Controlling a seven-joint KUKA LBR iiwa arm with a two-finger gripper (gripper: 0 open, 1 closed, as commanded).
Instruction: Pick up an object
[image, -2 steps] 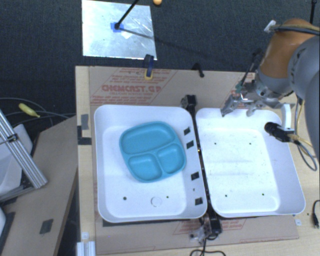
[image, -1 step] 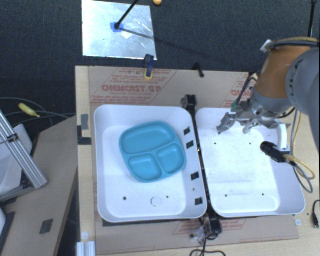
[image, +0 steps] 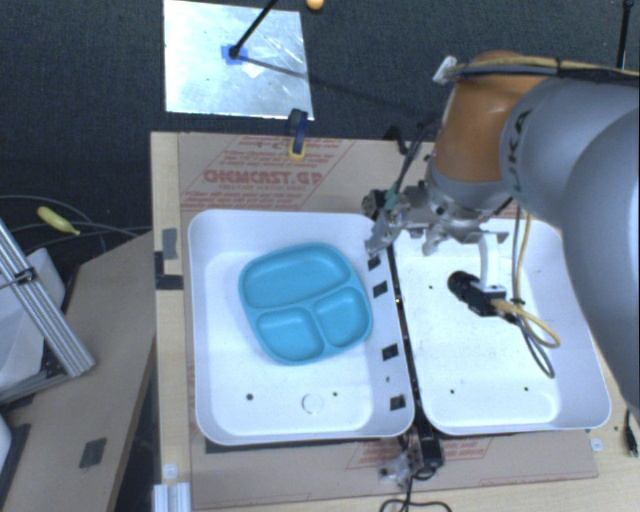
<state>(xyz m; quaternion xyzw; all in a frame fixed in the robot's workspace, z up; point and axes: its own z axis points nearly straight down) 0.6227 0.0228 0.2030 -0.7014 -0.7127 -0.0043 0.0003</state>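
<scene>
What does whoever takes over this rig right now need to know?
Pincer: low over the shared edge between the left bin and the right bin, near their far end; whether it is open or shut can't be told from this view.
Things: blue divided plate lies flat in the left bin, apart from the pincer.
Done: no pick yet; the plate is not lifted.
Left: the whole pick. The plate is probably the target: move over it, grasp, lift.
</scene>
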